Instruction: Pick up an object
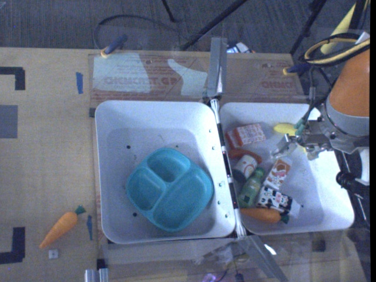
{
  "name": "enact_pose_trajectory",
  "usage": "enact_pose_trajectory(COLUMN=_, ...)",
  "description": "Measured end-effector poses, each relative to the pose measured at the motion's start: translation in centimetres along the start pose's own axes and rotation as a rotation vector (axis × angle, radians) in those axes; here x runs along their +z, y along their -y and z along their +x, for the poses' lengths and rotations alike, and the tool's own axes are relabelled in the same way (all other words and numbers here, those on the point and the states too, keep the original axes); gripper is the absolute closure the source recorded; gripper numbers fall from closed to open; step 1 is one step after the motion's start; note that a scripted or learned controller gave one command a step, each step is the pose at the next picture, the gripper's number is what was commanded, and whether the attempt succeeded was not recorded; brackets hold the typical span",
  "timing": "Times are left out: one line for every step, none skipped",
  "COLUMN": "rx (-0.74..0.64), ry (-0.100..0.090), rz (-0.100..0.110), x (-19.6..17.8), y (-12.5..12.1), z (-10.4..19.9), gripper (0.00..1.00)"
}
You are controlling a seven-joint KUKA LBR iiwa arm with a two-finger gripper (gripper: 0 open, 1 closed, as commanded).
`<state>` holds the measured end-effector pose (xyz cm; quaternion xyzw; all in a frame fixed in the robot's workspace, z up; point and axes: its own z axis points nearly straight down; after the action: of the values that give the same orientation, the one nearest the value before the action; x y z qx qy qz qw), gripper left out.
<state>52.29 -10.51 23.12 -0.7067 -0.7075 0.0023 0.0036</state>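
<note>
Fingers [292, 143] of the gripper [295, 145] hang over the right bin [329, 207], near its back edge; whether they are open or closed cannot be told, and nothing shows between them. A yellow item [284, 128] lies just beside them. Packed along that bin's left wall are a red box [247, 134], a can [246, 163], a green bottle [251, 187], a carton [275, 200] and a carrot [262, 215]. Its right half is bare. The left bin [117, 125] holds a teal plate [170, 188]. Another carrot [59, 228] lies on the counter [41, 157] near the front left corner.
</note>
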Motion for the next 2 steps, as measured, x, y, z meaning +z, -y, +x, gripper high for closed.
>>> enact_pose_trajectory(rx=0.176, ry=-0.002, rz=0.000, x=12.23, y=-0.62, z=-4.68, gripper=0.00)
enact_pose_trajectory(rx=0.182, ry=-0.002, rz=0.006, x=11.67, y=-0.48, z=-4.83, gripper=1.00)
